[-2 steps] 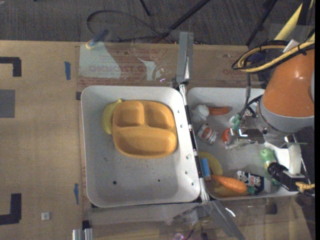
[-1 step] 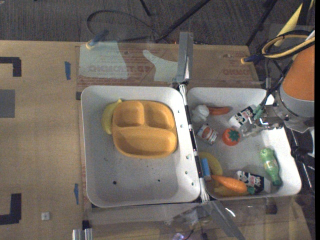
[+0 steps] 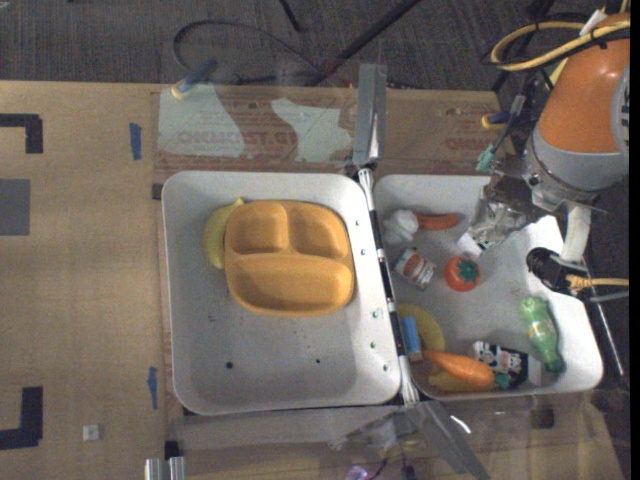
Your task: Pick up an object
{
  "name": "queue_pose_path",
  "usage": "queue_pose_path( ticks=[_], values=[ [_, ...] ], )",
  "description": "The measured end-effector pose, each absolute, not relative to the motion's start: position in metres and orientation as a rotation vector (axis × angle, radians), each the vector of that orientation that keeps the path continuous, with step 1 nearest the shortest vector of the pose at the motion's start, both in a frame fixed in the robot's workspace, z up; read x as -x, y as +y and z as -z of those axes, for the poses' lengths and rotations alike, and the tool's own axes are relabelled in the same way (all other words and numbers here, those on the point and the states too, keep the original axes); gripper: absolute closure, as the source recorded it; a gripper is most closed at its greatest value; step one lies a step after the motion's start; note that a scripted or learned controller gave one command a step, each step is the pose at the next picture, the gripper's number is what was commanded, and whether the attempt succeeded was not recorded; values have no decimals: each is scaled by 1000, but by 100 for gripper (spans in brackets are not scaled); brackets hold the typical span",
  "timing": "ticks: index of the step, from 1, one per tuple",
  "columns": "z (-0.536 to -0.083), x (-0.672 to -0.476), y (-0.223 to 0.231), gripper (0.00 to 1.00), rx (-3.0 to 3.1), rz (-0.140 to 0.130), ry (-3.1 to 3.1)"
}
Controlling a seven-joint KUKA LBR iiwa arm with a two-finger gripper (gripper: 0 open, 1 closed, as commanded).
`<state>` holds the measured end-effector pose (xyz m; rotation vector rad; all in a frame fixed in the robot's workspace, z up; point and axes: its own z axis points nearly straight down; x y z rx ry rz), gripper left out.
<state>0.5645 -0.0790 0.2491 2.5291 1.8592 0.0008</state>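
My gripper (image 3: 490,230) hangs over the back of the right bin (image 3: 500,313), reaching in from the right under the orange-banded wrist. Just below and to its left lies a red tomato (image 3: 462,273). A small carrot (image 3: 438,221) and a white rounded object (image 3: 400,225) sit to its left near the back wall. A small can (image 3: 414,267) lies beside the tomato. Toward the front are a green bottle (image 3: 541,333), a larger carrot (image 3: 462,368), a banana (image 3: 428,326) and a black-and-white packet (image 3: 500,360). Nothing shows in the gripper's grasp.
The left bin (image 3: 290,368) holds an orange divided plate (image 3: 289,256) lying over a yellow banana (image 3: 214,236). A raised divider (image 3: 384,278) separates the bins. A blue marker (image 3: 410,335) rests against it. Cables and a black fitting (image 3: 547,264) hang at the right bin's edge.
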Motion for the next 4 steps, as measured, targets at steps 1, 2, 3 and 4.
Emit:
queue_pose_path(
  ticks=[1, 2, 3, 4],
  values=[
    [-282, -570, -121, 100, -2237, -2, 2199],
    [-253, -563, -120, 100, -2313, 3, 2129],
    [-253, -563, -120, 0, -2313, 3, 2129],
    [-156, -597, -137, 0, -2363, 3, 2075]
  ],
)
